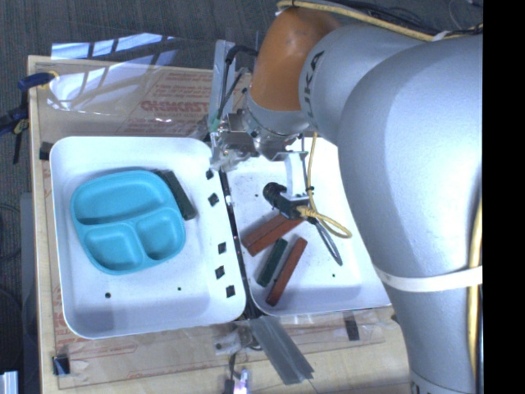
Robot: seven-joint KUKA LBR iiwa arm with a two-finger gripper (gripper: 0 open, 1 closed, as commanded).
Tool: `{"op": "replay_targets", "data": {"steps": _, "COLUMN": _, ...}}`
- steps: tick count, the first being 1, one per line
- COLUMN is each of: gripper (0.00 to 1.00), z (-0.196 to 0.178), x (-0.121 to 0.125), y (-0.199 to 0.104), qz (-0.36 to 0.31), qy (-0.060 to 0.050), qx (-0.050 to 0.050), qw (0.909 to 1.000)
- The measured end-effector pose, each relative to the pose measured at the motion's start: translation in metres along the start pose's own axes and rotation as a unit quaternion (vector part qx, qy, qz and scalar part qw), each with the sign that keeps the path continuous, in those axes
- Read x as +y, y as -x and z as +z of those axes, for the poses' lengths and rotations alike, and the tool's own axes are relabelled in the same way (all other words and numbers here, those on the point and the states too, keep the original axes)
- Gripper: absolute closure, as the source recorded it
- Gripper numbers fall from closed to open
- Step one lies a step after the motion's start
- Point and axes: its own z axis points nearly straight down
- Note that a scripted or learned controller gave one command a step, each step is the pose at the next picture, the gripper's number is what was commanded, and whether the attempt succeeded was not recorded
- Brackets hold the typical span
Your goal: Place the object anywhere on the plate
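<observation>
Gripper [223, 156] hung over the far end of the rim where the two bins meet. How wide it stood could not be told, and nothing showed in its grasp. The likely objects lay nearer the camera, in the right bin [344, 279]: an upper brown block [267, 235], a lower brown block [287, 271] and a dark green block [273, 263] between them. All were long, flat-faced and matte, with their long axes slanting up to the right. The blue three-compartment plate [123, 195] — smooth moulded plastic — sat in the left bin [123, 306], down-left of the gripper, with a dark grey block [179, 195] against its right rim.
</observation>
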Motion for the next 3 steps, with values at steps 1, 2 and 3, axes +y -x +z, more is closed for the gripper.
{"op": "replay_targets", "data": {"steps": 1, "gripper": 1.0, "z": 0.001, "x": -0.047, "y": -0.081, "qz": -0.007, "qy": -0.002, "qx": 0.0, "qw": 1.0}}
{"op": "replay_targets", "data": {"steps": 2, "gripper": 1.0, "z": -0.056, "x": -0.064, "y": -0.118, "qz": -0.119, "qy": 0.0, "qx": 0.0, "qw": 0.9929}}
{"op": "replay_targets", "data": {"steps": 3, "gripper": 1.0, "z": 0.027, "x": -0.11, "y": -0.173, "qz": 0.076, "qy": -0.003, "qx": -0.001, "qw": 0.9971}}
